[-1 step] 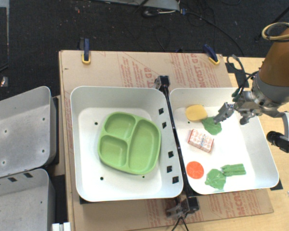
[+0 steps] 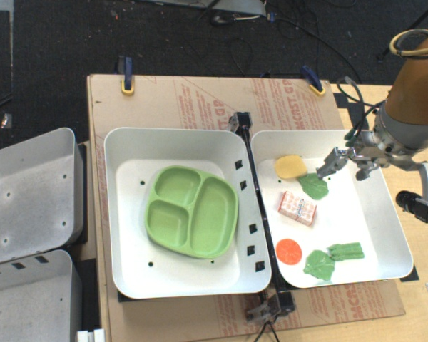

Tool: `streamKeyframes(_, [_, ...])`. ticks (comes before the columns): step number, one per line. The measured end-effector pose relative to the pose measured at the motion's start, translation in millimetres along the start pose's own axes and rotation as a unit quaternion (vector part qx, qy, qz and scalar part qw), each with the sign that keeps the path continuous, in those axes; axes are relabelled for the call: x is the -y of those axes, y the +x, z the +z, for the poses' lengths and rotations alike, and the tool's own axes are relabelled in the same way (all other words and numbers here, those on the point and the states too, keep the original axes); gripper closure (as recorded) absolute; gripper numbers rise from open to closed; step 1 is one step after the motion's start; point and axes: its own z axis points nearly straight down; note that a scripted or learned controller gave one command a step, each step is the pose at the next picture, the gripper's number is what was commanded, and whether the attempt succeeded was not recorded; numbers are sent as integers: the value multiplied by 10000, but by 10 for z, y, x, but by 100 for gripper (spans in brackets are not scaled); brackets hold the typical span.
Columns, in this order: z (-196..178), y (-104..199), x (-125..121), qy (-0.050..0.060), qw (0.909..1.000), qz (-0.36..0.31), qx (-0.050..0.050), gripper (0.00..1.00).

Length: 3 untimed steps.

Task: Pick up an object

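1. Your claw (image 2: 333, 164) sits low in the right bin (image 2: 385, 212), at its upper right part, with its tip just beside the small green piece (image 2: 313, 185). You cannot tell from this view whether it is released or clenched, and nothing shows as held.
2. Take that small green piece as your likeliest target. It lies near the yellow piece (image 2: 290, 166), with the pink patterned block (image 2: 297, 208) just below it.
3. Centre the claw over the green piece alone before closing, so the yellow piece is not nudged or caught along with it.
4. The piece looks flat and thin, so you will likely need to go down close to the bin floor to get a grip.
5. Lift straight up and check that the piece shows in the claw before moving off.
6. Leave the green divided tray (image 2: 192, 211) in the left bin (image 2: 121, 191) alone.
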Motion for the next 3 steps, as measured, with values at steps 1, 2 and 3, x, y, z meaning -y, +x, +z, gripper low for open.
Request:
streamKeyframes(1, [456,-29,-59,14,10000,9,1,0])
streamKeyframes(2, [886,-49,-62,12,10000,11,0,0])
streamKeyframes(3, [1300,-48,-83,-23,10000,15,-1,0])
